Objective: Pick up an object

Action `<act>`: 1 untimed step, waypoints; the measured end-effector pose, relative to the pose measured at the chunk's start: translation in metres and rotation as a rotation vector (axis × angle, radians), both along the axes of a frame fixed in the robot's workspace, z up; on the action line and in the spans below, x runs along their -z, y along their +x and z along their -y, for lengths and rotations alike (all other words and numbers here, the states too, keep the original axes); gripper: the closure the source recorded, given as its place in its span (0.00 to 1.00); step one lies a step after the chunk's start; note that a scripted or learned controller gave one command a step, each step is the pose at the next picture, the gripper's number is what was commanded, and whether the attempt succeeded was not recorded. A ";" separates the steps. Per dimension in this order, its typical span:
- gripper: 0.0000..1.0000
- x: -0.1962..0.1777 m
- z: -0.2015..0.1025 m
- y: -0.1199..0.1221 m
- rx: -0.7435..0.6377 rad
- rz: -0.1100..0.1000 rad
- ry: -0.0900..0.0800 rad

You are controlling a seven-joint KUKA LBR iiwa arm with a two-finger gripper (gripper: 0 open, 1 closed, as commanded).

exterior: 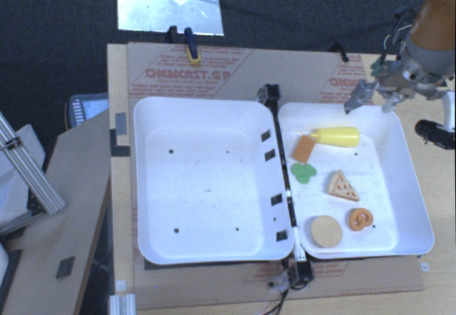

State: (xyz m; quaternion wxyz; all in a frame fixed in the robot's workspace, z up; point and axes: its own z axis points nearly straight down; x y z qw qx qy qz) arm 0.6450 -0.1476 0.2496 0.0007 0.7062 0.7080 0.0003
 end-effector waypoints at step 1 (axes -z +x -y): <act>0.00 -0.196 -0.044 0.025 -0.007 0.022 -0.002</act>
